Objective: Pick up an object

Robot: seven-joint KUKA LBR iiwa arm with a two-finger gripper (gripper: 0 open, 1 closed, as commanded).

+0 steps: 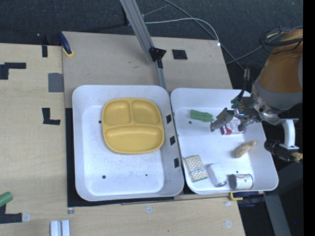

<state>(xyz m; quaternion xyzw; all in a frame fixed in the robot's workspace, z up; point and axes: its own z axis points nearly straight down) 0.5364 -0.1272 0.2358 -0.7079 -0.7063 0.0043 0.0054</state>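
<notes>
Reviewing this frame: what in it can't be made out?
- Gripper, camera view: dark and blurred over the right bin; jaws open or shut is unreadable.
- Red-white item: partly under the gripper, so contact and identity are unclear.
- Arm: cut off by the right edge.
- Patterned packet and can: markings too small to read.
- Green thing: cut by the left edge.

Divided plate (133, 125) in left bin (83, 146); small items in right bin (266, 173).
</notes>
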